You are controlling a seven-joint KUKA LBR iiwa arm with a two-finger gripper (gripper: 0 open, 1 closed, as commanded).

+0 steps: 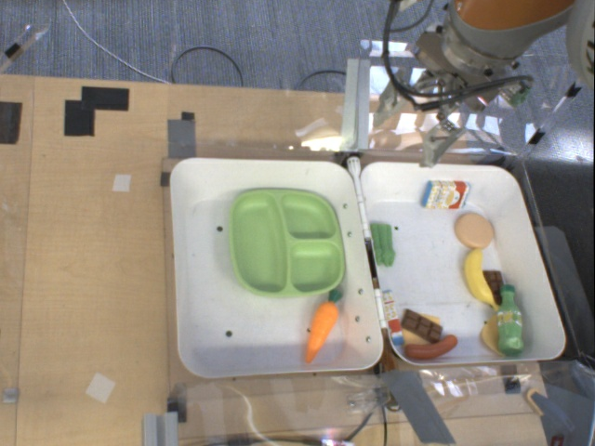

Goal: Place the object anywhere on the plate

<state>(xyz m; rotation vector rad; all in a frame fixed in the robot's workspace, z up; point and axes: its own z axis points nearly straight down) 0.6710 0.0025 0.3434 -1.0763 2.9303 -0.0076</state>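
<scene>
Carrot (322, 330): left bin, near front-right corner, just off plate (284, 242); long axis slanted, tip toward front edge, leaves touching plate
Gripper (437, 142): above right bin's back edge; finger state unclear

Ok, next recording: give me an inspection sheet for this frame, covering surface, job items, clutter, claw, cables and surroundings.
Surface: light wooden bench bearing two shallow white bins, left and right.
Job items: green three-compartment plastic plate in the left bin, nothing on it; orange toy carrot lies just off its lower right corner.
Clutter: right bin holds a small red-and-white carton, tan disc, yellow toy banana, green bottle, chocolate bar, red sausage, green leafy piece.
Claw: above the right bin's far edge, holding nothing.
Cables: thin white cable on the floor.
Surroundings: blue-grey carpet.
</scene>
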